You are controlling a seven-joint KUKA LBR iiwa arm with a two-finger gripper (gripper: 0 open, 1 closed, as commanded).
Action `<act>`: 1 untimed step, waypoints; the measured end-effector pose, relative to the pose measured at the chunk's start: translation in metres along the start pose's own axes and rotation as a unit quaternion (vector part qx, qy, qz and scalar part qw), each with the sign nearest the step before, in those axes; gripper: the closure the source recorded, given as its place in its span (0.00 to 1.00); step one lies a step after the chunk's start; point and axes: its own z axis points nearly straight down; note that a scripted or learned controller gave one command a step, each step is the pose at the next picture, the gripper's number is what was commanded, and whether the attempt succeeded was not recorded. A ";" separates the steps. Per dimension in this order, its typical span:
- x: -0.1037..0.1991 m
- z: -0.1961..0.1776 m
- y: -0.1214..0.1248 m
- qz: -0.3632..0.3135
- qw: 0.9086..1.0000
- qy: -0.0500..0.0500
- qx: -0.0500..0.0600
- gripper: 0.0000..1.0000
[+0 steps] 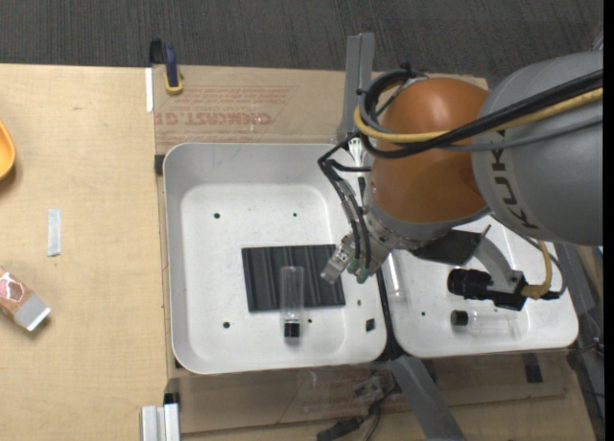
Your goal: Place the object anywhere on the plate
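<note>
We see the gripper (347, 265) hanging over the right edge of the dark ribbed plate (264, 281) in the left bin (177, 238). From this slant we cannot tell whether it is open or closed, and we see nothing held in it. The clear tube (291, 297) lies just left of the gripper and a little nearer to us. Most of it rests on the plate, with its black cap end reaching past the near edge. We judge the placing nearly or wholly done, so what matters now is a clean exit: lift straight up before swinging right, so that nothing brushes the tube, which looks apt to roll across the ribs. If a re-grip is needed, we should take the tube across its middle and set it down further from us, wholly on the plate.
</note>
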 end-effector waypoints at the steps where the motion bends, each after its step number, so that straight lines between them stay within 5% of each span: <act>1: 0.000 0.000 0.000 0.000 1.000 0.000 0.000 0.00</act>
